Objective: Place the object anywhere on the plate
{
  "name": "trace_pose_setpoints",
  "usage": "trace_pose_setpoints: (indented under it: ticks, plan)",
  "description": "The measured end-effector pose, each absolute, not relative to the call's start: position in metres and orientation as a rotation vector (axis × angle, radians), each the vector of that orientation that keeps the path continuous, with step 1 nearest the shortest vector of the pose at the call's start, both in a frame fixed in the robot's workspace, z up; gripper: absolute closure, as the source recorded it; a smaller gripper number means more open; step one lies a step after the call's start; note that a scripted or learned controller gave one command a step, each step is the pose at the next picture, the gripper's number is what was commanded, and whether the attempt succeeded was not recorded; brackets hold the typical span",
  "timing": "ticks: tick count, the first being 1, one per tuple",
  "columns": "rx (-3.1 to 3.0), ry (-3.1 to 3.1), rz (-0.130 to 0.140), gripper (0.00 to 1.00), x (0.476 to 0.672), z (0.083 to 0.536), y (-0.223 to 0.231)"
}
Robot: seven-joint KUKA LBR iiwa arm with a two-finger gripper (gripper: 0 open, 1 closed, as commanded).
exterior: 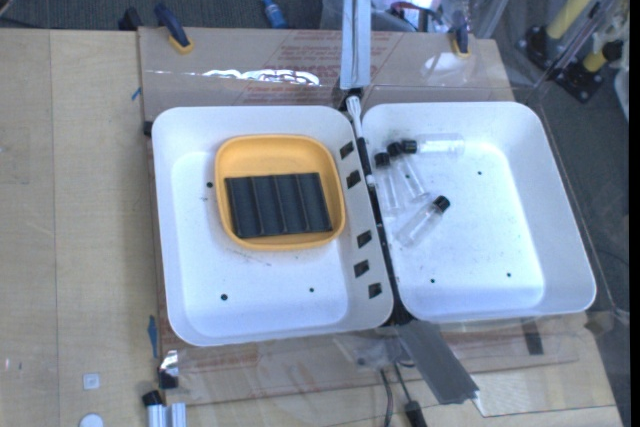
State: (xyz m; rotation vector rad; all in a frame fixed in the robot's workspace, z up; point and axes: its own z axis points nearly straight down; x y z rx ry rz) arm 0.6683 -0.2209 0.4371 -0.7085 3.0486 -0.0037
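Two white bins sit side by side. Left of the divider, a dark ridged block lies on the yellow plate; right of it lie clear vials. Gripper state: cannot tell.

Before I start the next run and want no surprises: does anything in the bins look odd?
The yellow plate in the left bin already holds a dark ridged block. The clear vials lie scattered on their sides in the right bin.
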Motion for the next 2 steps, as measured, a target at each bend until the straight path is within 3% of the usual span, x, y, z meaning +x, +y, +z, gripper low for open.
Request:
trace_pose_setpoints:
  ticks: [2]
  plan:
    - [-1.827, 2.544, -0.006, 1.00, 0.6666, 0.4366, -0.2212]
